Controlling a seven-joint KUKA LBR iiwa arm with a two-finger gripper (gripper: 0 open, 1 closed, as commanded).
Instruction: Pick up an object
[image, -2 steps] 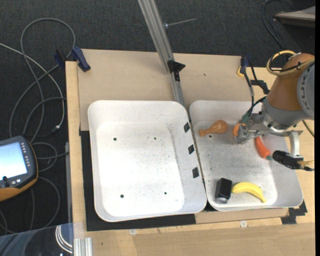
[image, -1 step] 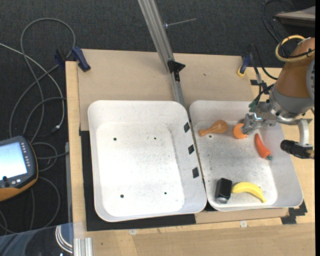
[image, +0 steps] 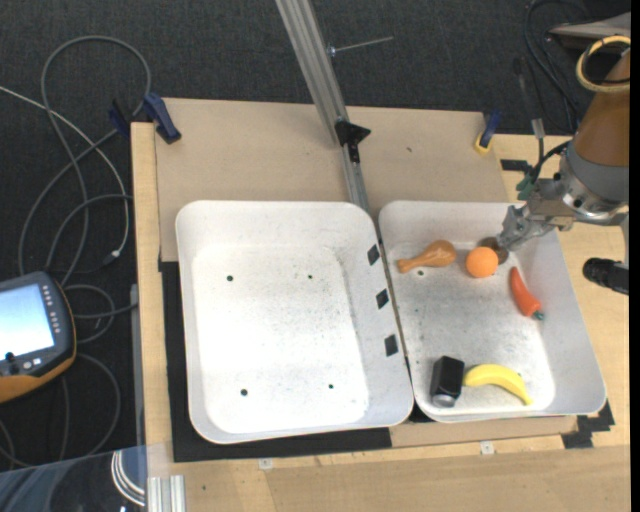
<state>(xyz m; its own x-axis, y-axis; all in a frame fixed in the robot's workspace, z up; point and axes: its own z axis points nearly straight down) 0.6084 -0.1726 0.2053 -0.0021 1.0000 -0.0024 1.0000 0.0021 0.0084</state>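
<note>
As arm reached in from right, left shallow white plastic bin (image: 200, 240) lay bare. Right white bin (image: 575, 340) held tan chicken drumstick toy (image: 427, 257), small black box (image: 446, 379), yellow banana (image: 497, 381), orange ball (image: 482, 261), red chilli pepper (image: 523, 293). Jaws (image: 514, 232) hovered just beside ball, likely lining up grab; opening could not be told, nothing visibly held.

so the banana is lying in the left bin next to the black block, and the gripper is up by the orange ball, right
Not quite. The camera view shows the banana in the right bin, not the left one. The rest holds: it lies next to the black block, and the gripper is up by the orange ball.
</note>
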